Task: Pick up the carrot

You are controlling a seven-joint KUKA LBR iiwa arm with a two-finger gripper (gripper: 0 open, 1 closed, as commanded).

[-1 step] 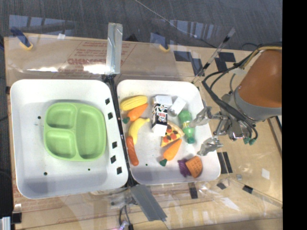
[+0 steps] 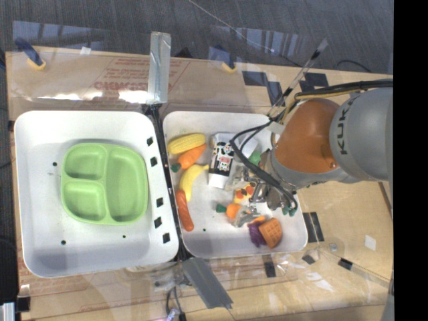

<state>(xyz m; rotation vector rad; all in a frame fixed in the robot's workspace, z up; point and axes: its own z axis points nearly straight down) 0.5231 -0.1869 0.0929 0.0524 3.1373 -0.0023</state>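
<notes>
Grey arm [image 2: 361, 136] over tapered orange carrot [image 2: 192, 156]; tool [image 2: 257, 202] grip cannot tell.

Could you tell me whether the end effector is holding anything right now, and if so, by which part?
It cannot be told: the end effector sits low among the toys beside a small carrot, with clutter hiding any hold.

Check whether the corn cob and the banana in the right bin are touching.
Apart. The camera view shows the corn cob lying above the banana, with an orange carrot between them.
</notes>
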